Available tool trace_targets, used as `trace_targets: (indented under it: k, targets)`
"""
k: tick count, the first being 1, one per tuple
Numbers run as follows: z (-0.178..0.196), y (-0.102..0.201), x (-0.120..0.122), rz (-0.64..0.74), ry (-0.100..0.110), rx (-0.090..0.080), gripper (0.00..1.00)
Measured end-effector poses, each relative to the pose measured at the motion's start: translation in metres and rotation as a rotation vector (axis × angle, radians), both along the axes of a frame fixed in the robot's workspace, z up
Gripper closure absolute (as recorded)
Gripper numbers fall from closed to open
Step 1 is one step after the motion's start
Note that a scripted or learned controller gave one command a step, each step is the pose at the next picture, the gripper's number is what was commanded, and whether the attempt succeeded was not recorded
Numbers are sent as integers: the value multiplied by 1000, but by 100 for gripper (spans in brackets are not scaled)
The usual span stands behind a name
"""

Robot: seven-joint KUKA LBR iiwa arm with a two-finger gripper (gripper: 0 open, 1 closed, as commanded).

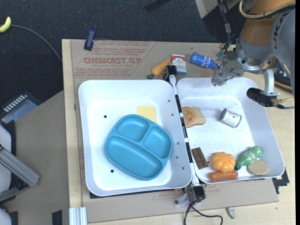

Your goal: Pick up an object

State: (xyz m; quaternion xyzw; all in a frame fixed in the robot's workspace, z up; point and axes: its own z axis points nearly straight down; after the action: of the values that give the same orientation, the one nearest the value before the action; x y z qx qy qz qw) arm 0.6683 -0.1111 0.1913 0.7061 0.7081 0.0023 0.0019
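blue plate (138, 146) | yellow square (146, 112) | orange pumpkin (222, 161) | white bins (89, 125)

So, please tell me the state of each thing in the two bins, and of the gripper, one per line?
gripper: above the right bin's far rim, holding nothing visible
blue divided plate: flat, right way up, in the left bin
yellow slice: flat, partly under the plate
toast: lying flat
small can: on its side
orange pumpkin: upright
carrot: lying flat
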Motion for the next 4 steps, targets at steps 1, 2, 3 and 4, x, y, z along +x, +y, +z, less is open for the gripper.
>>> trace_targets:
  k: [1,2,3,4]
  targets:
    - [-2,-2,-1,-1,5,-1,0]
    - [-86,-71,-45,-5,11,-2,0]
    - [-107,-100,-75,-2,8,0,0]
    - [-96,-99,-74,-3,4,-1,100]
